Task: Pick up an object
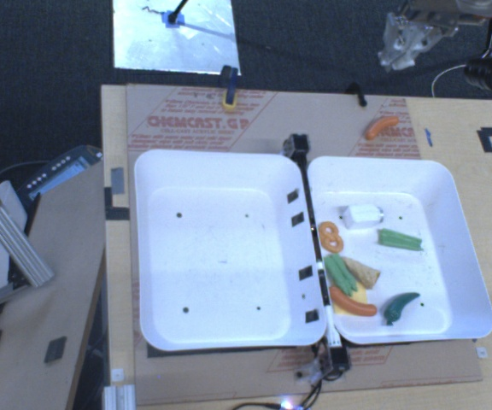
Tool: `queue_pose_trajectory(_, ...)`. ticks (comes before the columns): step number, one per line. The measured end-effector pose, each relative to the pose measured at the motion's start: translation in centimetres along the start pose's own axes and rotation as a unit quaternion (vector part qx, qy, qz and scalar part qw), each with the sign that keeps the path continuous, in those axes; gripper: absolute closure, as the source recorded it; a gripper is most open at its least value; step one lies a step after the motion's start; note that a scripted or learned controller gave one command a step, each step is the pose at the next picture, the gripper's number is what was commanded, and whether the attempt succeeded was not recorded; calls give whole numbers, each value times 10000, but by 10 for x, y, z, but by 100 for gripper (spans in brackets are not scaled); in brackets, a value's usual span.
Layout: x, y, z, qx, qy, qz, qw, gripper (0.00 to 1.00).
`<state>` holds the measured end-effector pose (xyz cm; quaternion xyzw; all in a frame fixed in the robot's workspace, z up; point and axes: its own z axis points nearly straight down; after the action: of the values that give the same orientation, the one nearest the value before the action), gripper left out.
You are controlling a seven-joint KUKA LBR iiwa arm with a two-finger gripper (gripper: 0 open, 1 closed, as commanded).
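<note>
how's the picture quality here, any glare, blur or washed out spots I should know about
Camera view: the shiny metal sheet at the top glares pale blue-white; the white bins are bright enough to flatten their walls; the gripper at upper right looks soft and slightly smeared; the small toy foods, such as the green pepper, are sharp enough to tell by colour, with only faint shadows.

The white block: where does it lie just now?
The white block lies in the right bin, toward its back, above the orange pretzel.
</note>
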<state>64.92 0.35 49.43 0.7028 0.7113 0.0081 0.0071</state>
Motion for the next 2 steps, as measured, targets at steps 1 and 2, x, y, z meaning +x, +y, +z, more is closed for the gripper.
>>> queue_pose_trajectory(1, 59, -37, 161, 180, 1, 12, 9998, 100)
queue_pose_trajectory(2, 125, -23, 84, 60, 15, 2, 10000, 100)
